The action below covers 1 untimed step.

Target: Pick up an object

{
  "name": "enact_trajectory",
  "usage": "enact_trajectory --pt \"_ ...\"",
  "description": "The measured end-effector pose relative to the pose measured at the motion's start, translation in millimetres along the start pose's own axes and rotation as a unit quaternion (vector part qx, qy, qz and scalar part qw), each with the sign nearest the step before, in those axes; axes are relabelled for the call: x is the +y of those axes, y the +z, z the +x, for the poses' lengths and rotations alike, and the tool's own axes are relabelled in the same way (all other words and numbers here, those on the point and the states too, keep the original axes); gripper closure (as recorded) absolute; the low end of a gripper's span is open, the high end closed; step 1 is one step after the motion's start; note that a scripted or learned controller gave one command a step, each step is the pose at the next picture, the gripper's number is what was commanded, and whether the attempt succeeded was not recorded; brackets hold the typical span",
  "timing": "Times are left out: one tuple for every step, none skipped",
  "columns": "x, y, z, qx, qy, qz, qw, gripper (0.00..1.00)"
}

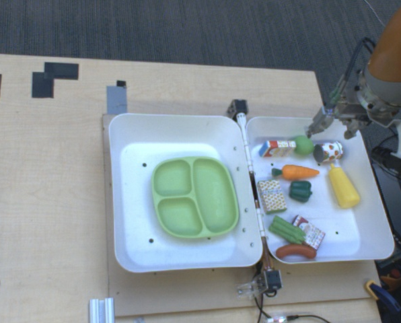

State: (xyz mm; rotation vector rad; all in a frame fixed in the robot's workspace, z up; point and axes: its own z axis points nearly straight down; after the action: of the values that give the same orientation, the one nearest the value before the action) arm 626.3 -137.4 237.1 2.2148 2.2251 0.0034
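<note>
- Left bin: holds a green tray.
- Right bin: toy food, including a carrot, yellow bottle, pepper and sausage.
- Gripper: over the right bin's far edge, fingers spread, nothing between them, near a green ball.

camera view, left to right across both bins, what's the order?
green divided plate → checkered packet → carrot → yellow bottle → gripper sits over the right bin's far edge.
</note>
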Motion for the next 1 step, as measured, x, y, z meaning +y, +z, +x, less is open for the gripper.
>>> enact_trajectory --pt "-18.7 151.2 12.6 0.000 0.001 -0.001 1.0000 0.00"
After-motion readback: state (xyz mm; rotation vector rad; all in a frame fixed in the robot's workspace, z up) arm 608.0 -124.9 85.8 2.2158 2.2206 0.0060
